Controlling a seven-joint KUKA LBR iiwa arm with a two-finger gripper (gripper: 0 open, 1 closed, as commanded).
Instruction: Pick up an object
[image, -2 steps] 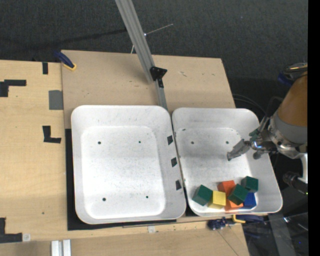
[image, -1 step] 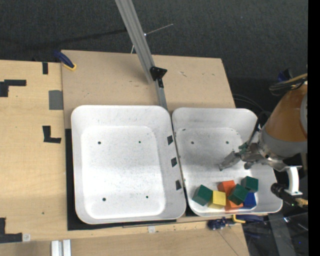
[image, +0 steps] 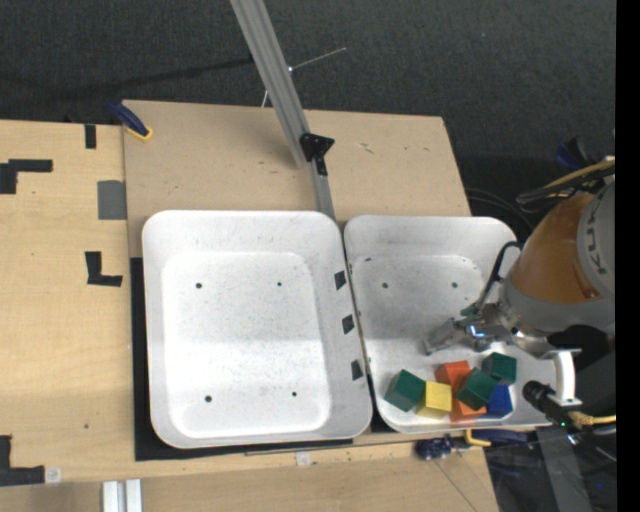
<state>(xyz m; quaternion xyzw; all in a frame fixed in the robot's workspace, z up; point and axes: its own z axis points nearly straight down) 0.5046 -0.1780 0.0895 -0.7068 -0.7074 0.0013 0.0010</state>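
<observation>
Two shallow white bins are set side by side on a wooden bench (image: 380, 160), over a dark mat. The left bin (image: 245, 325) is marked only by four small dark dots on its floor. The right bin (image: 425, 275) holds a cluster of small coloured blocks, gathered in its near right corner.

Within that cluster, a dark green block (image: 405, 389) is seen at the left end, with a yellow block (image: 437, 398) touching its right side. Just beside the yellow one, an orange block (image: 455, 375) is placed a little farther back, and another orange piece (image: 467, 407) is glimpsed at the front, partly hidden. A second green block (image: 481, 387) is tilted against them, a blue block (image: 500, 401) is pressed near the bin's rim, and a third green block (image: 500, 367) is found at the right of the group.

The arm (image: 560, 265) is reached in from the right, its orange band seen above the wrist. The gripper (image: 462, 331) is lowered inside the right bin, just behind the blocks and close above the orange one. Its metal parts are blurred and seen at a slant, so whether it is open or closed cannot be told, and no block is seen held by it

A slanted metal rail (image: 280, 80) is mounted across the bench top behind the bins
</observation>
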